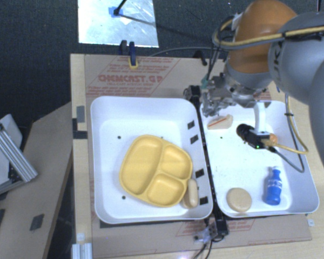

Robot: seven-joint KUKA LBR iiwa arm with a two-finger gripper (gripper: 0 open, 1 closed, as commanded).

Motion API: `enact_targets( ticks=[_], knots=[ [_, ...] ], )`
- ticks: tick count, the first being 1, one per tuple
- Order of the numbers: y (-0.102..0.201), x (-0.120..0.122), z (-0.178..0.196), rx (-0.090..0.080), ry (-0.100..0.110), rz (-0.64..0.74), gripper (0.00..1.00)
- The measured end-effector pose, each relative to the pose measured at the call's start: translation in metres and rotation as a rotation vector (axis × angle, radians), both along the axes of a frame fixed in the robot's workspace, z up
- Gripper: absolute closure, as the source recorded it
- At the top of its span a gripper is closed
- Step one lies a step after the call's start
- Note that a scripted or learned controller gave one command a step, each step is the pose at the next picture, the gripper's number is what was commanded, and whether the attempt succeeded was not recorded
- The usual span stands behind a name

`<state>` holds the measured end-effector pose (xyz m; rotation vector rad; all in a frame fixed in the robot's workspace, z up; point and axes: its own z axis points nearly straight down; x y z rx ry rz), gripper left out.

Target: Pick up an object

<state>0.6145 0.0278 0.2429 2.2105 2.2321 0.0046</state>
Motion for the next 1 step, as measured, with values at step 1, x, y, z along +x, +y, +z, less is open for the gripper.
enact_targets(
  ticks=[1],
  knots=[
    [0.0461, -0.0147, -0.0092, -0.001, 0.003, -0.002, 1.00]
  ],
)
